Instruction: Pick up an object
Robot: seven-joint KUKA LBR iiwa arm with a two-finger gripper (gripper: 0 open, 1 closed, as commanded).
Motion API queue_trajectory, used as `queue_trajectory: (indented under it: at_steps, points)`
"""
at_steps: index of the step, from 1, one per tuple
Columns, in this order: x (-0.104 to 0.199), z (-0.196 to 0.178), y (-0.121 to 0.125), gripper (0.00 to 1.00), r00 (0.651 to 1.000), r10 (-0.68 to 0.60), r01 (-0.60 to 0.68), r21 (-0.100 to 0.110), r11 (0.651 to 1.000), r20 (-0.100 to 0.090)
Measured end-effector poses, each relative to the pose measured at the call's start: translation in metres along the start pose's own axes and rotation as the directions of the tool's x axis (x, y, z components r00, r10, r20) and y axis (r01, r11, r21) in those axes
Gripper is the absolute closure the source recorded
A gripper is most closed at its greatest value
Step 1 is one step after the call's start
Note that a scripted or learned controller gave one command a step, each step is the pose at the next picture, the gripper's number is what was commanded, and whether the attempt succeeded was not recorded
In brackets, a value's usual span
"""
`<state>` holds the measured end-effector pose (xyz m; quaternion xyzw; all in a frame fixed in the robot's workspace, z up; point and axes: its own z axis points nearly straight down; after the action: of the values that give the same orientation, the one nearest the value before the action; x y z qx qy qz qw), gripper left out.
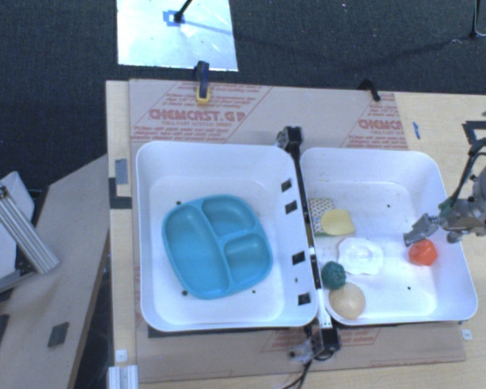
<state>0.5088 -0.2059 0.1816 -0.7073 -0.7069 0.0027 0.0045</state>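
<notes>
Worktop [121, 217]: a pale wooden surface, overlaid by a sheet of printed brown board [251, 112] on which two shallow white bins are set side by side, touching along a dark clipped seam.

Left bin [150, 164]: one item is held, a blue compartment tray [217, 245] with three sections, laid flat near the middle of the floor and turned at a slight angle.

Right bin [373, 162]: five items are held, grouped toward the seam and the near half.
- Patterned mesh-like piece [319, 207], against the seam wall, partly covered by the yellow object.
- Yellow rounded object [338, 222], just beside the mesh piece.
- White flat object [361, 255], near the middle of the floor, just below the yellow one.
- Dark green ball [334, 275], close to the seam, touching or nearly touching the white object's edge.
- Tan ball [347, 301], at the near corner by the seam, just below the green ball.
- Orange-red ball [423, 252], toward the right side of the floor, apart from the others.

Pincer [425, 229]: seen at the right side of the right bin, on the grey arm [478, 217] entering from the right edge. It is positioned just above and beside the orange-red ball. Whether it is released or clenched cannot be told; nothing is seen grasped.

A yellow clamp [203, 92] is fixed at the far edge of the board.
</notes>
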Motion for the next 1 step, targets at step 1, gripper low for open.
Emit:
queue_trajectory:
  at_steps: [1]
  points:
    - [0.0004, -0.0059, 0.0032, 0.00, 1.000, -0.004, 0.004, -0.011, 1.000, 0.003]
